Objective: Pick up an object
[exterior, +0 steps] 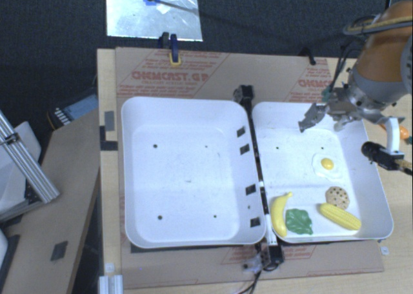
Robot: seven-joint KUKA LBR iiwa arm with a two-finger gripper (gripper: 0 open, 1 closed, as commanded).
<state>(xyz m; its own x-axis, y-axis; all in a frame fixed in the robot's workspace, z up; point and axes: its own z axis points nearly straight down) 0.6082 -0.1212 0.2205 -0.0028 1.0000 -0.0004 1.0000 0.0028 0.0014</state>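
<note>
fried egg [326, 164] | below end effector [312, 118] (well apart) | finger state: cannot tell

Lighting is even and fairly bright, diffuse from overhead. The two shallow white plastic bins [187, 109] read near overexposed, with soft shadows. The crinkled silver foil sheet [153, 2] shows patchy glare. Image is low-resolution and slightly soft, with grainy dark carpet.
</note>
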